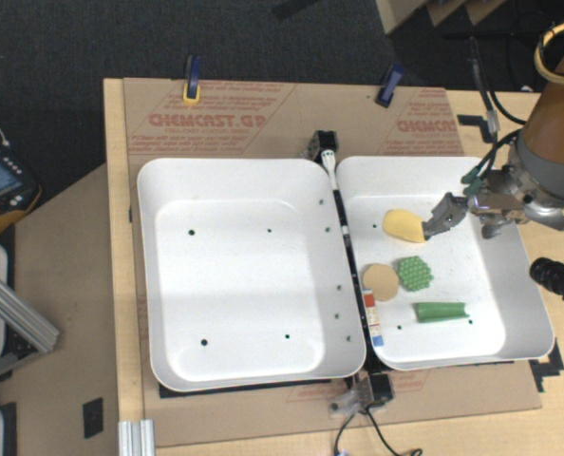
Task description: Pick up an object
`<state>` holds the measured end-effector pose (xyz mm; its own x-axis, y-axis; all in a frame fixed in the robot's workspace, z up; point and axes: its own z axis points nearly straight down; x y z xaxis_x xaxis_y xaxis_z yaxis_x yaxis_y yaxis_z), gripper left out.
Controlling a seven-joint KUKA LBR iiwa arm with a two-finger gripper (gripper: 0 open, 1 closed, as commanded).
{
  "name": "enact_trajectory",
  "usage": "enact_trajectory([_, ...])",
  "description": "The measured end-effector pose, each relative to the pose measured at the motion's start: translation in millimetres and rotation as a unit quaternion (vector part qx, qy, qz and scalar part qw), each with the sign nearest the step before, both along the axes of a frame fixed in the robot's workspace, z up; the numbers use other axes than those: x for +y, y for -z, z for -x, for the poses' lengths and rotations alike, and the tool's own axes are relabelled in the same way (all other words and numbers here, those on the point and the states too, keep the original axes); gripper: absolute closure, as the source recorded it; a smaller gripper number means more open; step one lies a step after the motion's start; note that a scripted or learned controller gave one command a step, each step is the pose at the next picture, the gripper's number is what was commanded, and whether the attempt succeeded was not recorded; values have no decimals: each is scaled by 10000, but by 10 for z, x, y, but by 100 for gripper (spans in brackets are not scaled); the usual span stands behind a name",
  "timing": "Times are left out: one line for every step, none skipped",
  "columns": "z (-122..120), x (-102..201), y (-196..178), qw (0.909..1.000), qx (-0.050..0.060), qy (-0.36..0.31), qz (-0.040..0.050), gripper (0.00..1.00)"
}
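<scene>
Cardboard covers the counter (263,103) under two white bins; the right bin (510,345) holds four small things bunched near the divider. Just beside the yellow lump (404,224), the hand (443,218) seems poised to grab it; I cannot tell its opening.

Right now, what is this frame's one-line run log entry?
gripper: over right bin, beside yellow object | grasp: none seen | also in bin: tan disc, green ball, green block
</scene>
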<state>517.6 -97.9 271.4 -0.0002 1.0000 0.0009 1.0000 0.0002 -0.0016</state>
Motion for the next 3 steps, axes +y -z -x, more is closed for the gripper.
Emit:
enact_trajectory([66, 238, -470, 10000, -47, -19, 9, 0])
enact_trajectory([361, -535, -843, 10000, -45, 41, 30, 0])
enact_trajectory([-235, -308, -1648, 10000, -79, -24, 24, 0])
